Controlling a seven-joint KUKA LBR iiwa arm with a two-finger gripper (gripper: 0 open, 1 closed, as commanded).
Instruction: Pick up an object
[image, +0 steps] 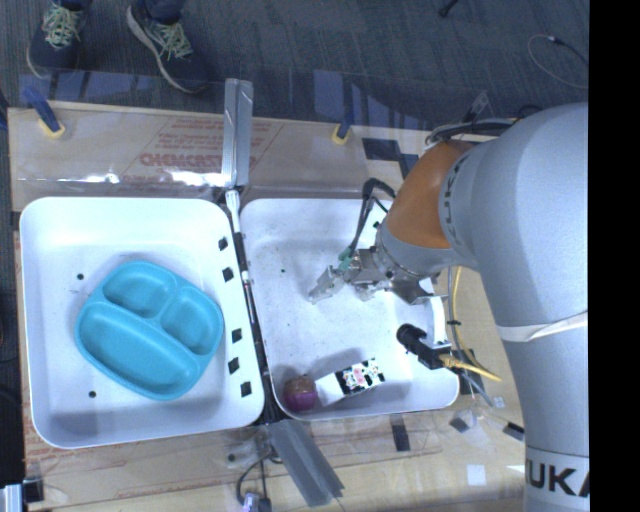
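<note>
On the tabletop (120, 150), the left bin (40, 240) holds a blue divided tray (150, 328). In the right bin (300, 230), a purple ball (299, 393) and black-and-white block (356, 379) lie at six o'clock. The pincer (330, 283) hangs mid-bin; whether it is clenched I cannot tell.

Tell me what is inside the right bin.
The right bin holds a dark purple ball and a black-and-white patterned block near its front wall. The end effector hangs over its middle. The arm covers the bin's right part, so anything there is hidden.
</note>
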